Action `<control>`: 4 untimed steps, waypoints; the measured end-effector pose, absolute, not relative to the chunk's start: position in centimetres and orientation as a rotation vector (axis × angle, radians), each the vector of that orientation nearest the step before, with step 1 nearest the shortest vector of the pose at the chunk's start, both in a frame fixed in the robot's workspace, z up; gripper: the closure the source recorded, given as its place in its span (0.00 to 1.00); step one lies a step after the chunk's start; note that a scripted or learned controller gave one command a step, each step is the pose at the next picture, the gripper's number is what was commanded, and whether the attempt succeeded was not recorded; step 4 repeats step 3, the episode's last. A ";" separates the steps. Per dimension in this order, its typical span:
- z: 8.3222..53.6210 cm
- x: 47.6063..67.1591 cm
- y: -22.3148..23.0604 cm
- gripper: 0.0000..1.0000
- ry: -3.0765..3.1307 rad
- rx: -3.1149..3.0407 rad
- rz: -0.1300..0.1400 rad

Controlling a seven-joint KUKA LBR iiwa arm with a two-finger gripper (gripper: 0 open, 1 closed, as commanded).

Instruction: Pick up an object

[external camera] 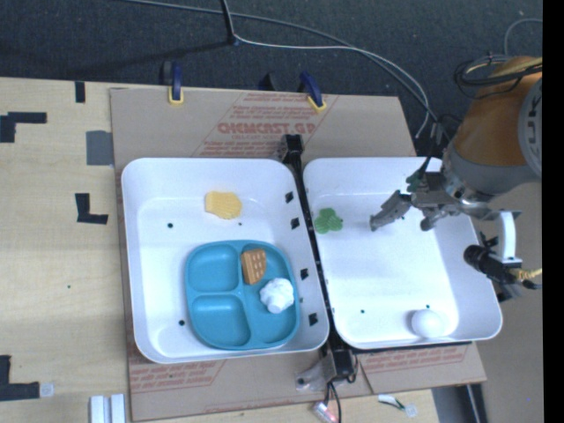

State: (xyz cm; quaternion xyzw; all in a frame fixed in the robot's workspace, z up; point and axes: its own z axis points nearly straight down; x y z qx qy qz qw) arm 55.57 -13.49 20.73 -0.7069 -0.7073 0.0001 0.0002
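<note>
Right bin [458,324]: green object [329,221], white ball [429,322]. Left bin [141,236]: blue tray [211,311] holding waffle [254,265]. Gripper [404,218] spread, grasping nothing.

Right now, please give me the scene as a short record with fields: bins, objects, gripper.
left bin: blue divided tray, yellow piece beside it
tray contents: brown waffle-like piece, white lump
right bin: green object, white ball
gripper: over right bin, open, holding nothing, right of green object
</note>
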 end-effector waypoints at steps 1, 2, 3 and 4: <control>29.2 51.4 -9.4 0.00 -2.228 -2.222 -0.008; 30.2 57.5 -5.9 0.00 -2.226 -2.217 -0.001; 24.2 49.6 -3.5 0.00 -2.218 -2.217 0.008; 24.2 49.6 -3.5 0.00 -2.218 -2.217 0.008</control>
